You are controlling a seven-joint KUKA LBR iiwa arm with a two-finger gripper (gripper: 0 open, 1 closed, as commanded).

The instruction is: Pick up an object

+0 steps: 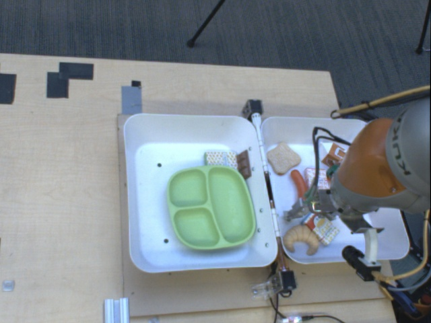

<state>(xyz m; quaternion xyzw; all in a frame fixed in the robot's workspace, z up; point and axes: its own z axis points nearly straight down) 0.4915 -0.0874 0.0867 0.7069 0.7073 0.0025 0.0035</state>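
Tool (304,215) low in right bin (397,251), near croissant (301,239) and carrot (298,181); jaw state unclear, cannot tell. Apparently nothing lifted yet.

Pretty chunky arm (397,160): rounded grey shell up top with a fat glossy orange band (367,163) wrapping it above the wrist, then a darker grey collar below. Thin black cables loop off its side, and the end effector (306,214) is small bare metal.
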